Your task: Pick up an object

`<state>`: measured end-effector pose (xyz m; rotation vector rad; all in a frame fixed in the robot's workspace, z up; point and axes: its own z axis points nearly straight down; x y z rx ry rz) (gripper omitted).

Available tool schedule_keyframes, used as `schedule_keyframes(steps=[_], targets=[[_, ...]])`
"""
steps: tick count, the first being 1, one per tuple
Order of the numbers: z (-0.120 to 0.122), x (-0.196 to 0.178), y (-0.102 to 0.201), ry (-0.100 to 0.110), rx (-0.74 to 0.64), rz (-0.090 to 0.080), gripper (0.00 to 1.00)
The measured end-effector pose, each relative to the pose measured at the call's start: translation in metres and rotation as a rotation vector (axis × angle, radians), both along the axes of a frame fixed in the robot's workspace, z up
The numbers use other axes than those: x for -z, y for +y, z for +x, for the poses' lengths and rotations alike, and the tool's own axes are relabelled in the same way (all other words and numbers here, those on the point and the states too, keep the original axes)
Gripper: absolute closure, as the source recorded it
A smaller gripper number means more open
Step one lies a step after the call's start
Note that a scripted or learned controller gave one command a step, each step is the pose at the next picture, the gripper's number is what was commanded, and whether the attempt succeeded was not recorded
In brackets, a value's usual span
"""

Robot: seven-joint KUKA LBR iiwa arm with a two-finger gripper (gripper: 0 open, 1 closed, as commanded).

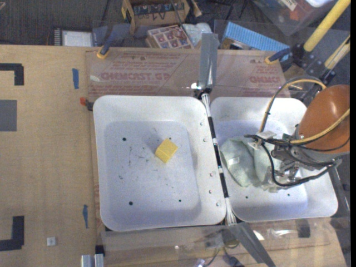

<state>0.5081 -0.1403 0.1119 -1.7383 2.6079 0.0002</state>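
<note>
Near the middle of the left bin point(111, 121), a small yellow block point(166, 151) lies alone on the scuffed white floor, a squarish chunk turned at an angle to the bin's walls. Both bins are shallow white trays with rounded corners, touching along their shared wall at the centre of the worktop point(44, 149), which is pale wood. Down in the right bin point(311, 204), the end effector point(282, 174) sits low toward that bin's right side, wrapped in black cables beneath the arm's orange band point(328, 118); whether it is clenched or released cannot be told. Just beside it, toward the shared wall, lies a crumpled pale greenish object point(242, 160), soft-looking and translucent like cloth or film.
</note>
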Motion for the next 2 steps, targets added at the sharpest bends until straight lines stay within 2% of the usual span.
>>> schedule_keyframes(steps=[1,2], targets=[[-0.0191,-0.0614,-0.0658,0.002,-0.544,-0.004,1.00],[-0.0192,-0.0614,-0.0659,0.002,-0.544,-0.004,0.00]])
